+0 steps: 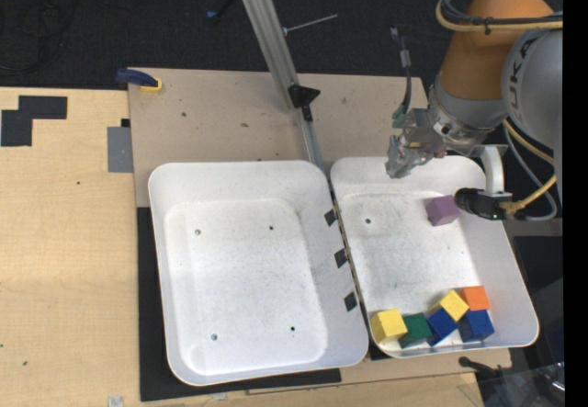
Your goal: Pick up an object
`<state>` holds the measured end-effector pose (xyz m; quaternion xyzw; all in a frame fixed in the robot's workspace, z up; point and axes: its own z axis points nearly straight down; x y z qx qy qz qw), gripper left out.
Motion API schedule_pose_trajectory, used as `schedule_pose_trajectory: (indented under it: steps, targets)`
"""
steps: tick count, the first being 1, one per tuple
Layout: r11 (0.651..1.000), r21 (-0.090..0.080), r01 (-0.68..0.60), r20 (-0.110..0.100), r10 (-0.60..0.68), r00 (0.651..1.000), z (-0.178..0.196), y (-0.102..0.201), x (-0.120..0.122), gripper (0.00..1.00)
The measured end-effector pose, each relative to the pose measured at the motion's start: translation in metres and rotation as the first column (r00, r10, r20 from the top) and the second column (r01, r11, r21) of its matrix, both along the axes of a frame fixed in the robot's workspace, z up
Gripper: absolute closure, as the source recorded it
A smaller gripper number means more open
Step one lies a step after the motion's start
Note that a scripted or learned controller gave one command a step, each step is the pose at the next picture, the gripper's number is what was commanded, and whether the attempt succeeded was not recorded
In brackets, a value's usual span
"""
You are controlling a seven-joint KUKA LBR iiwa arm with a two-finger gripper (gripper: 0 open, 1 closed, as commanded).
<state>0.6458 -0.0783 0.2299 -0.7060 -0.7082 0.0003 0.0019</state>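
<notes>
1. Aluminium extrusion post (pixel 272 38) slanting up from the seam between the bins, a black clamp (pixel 303 96) on it; beyond the left bin's far-left corner, a blue-and-yellow tool handle (pixel 138 79) on the wooden surface (pixel 64 240).
2. Three black clips (pixel 340 257) along the seam where the bins meet.
3. Left bin (pixel 175 185): bare white floor with a few dark screw dots.
4. Right bin (pixel 514 304): purple block (pixel 443 209) near the far-right wall, apart from the rest, lying just left of a black cylindrical fitting (pixel 478 202) with cable that juts over the bin's right rim.
5. Cluster in the right bin's near-right corner, blocks touching: yellow block (pixel 389 323) leftmost, green block (pixel 415 331) next, blue block (pixel 442 327), second yellow block (pixel 453 304) behind it, orange block (pixel 475 297) at the far right, dark blue block (pixel 476 326) in front of the orange one.
6. Gripper (pixel 401 163) over the right bin's far rim, left of the purple block and well apart from the corner cluster; nothing seen between the fingers, and cannot tell whether parted or closed.
7. Grey arm with its orange band (pixel 496 38) above the right bin's far-right corner, cables looping around it.
</notes>
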Motion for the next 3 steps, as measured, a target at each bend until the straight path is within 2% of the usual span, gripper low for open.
schedule_pose_trajectory:
  steps: [3]
  targets:
    - [1.000, 0.000, 0.000, -0.003, 0.000, 1.000, -0.018, 0.131, -0.042, 1.00]
